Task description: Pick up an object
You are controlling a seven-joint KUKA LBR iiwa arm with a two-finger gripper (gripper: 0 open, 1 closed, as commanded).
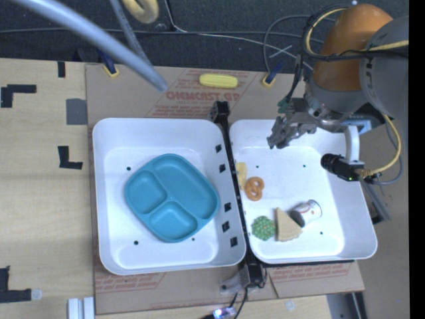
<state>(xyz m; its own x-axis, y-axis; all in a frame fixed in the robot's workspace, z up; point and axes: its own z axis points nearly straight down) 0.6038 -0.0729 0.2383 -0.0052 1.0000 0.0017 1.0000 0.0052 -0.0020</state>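
Note:
The right bin (332, 244) holds a small orange pretzel (254, 188), a pale yellow piece (242, 171) by its left wall, a green broccoli floret (263, 228), a tan sandwich wedge (287, 226) and a small silver can (307, 211) lying on its side. My gripper (281, 136) hangs over the back of this bin, above and to the right of the pretzel, with nothing seen between its fingers.
The left bin (109, 151) holds a blue divided plate (172, 197). A yellow banana-like toy (218, 80) lies on the cardboard behind the bins. Cables loop behind the arm at the upper right. A grey pole crosses the upper left.

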